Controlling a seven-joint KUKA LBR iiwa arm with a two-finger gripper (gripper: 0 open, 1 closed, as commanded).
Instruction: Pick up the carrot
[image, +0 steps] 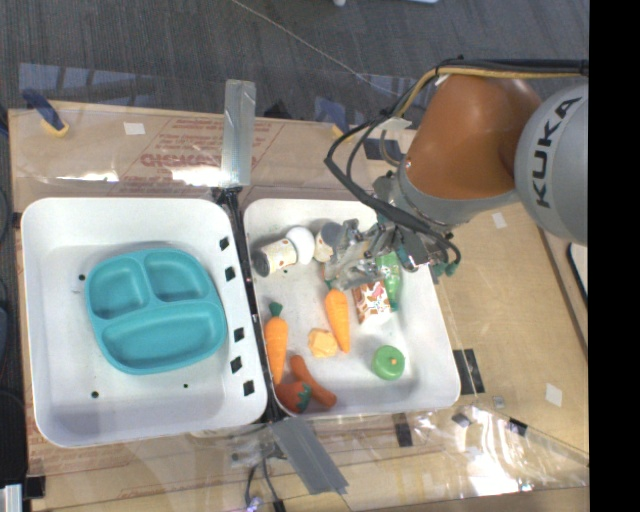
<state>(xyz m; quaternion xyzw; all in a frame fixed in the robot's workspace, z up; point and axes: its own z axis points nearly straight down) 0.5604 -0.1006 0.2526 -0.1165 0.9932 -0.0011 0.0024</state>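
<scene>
Two carrots lie in the right bin (440, 330). One carrot (339, 320) is in the middle of the bin, with its green top pointing to the far side. The other carrot (275, 343) lies along the bin's left wall. My gripper (350, 263) hangs under the orange wrist band, just beyond the green top of the middle carrot and low over the bin. Nothing shows between it and the carrot, and the wrist hides part of the bin's far right corner.
Around the carrots lie a white and grey cylinder (283, 252), a yellow chunk (322, 343), a green round fruit (388, 362), a red sausage (302, 387), a red-and-white carton (372, 301) and a green item (389, 278). The left bin (40, 300) holds a teal divided plate (155, 308).
</scene>
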